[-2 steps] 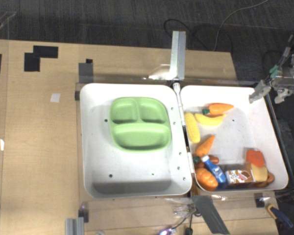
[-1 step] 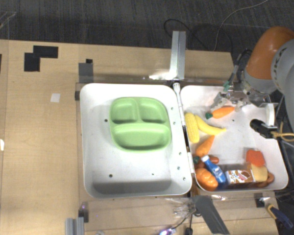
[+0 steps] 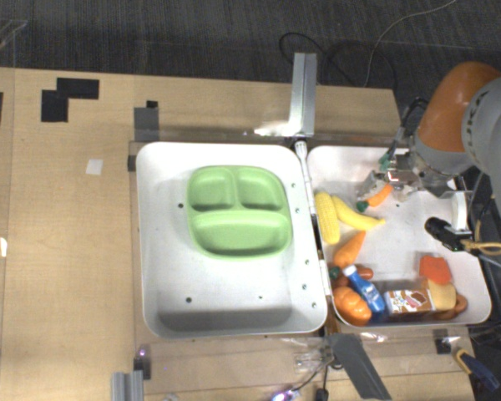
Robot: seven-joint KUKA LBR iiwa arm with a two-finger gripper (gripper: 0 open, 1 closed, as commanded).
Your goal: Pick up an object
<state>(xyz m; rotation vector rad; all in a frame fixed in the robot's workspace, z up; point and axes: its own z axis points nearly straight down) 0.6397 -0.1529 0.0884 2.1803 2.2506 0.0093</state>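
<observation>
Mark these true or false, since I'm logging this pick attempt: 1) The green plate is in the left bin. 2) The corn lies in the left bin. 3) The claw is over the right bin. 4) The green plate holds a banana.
1) True: the green plate sits in the left bin.
2) False: the corn lies in the right bin.
3) True: the claw is above it, at a small carrot.
4) False: the banana lies beside the corn.

A pale green divided plastic tray lies in a white bin; beside it, yellow plastic corn, an orange carrot.
</observation>
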